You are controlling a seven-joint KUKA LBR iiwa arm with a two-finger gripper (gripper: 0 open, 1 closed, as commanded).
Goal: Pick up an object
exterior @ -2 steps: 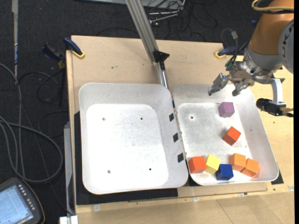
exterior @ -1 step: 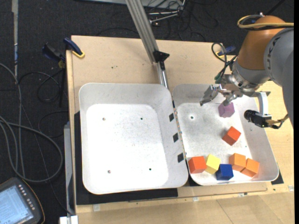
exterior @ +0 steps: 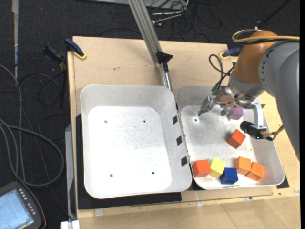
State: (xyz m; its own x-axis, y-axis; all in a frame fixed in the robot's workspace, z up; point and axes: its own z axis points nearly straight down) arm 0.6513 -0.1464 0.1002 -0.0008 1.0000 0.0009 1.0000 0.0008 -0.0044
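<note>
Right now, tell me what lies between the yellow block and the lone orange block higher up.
Camera view: bare white bin floor between the yellow block and the lone orange block.

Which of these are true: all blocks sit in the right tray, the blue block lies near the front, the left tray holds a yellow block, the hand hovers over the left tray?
1. All blocks sit in the right tray: true.
2. The blue block lies near the front edge: true.
3. The left tray holds a yellow block: false; the yellow block is in the right tray.
4. The hand is over the left tray: false; it is over the right tray's back part.
</note>
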